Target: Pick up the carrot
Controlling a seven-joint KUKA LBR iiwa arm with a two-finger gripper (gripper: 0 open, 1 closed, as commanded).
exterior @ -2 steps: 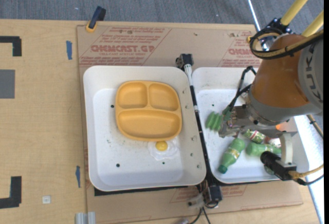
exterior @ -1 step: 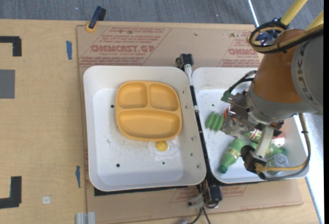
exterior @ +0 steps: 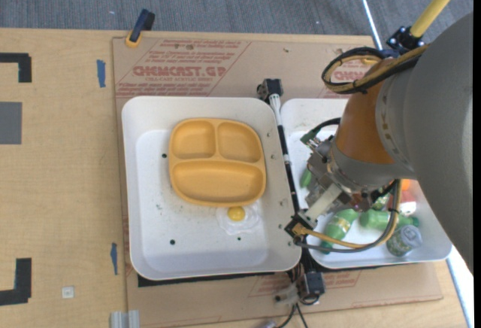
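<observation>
Carrot (exterior: 406,188): likely the small orange sliver at the right bin's (exterior: 432,247) far right side, mostly covered by the arm (exterior: 391,123), so the ID is tentative. It looks to be resting in the bin, not lifted. Just beside it sit a white piece (exterior: 406,208), green items (exterior: 370,218), a green bottle-like thing (exterior: 338,225) and a greyish clear object (exterior: 403,241) near the front corner. The gripper (exterior: 325,195) is down low in the right bin, on its left side near the divider, apart from the orange sliver with the green clutter between them. Jaws: the wrist and cabling block them, can't tell if they're apart or together, and nothing visible clamped in them. Progress call: the arm is in the correct bin, but no grasp on the carrot is evident; the pick and lift are all still to do, and the tool looks offset from the target. Left bin (exterior: 143,191) holds a yellow divided tray (exterior: 218,161) and a fried-egg toy (exterior: 237,215) touching its front edge, irrelevant to the task. Both bins sit on cardboard (exterior: 188,67) on the counter (exterior: 52,168).
</observation>
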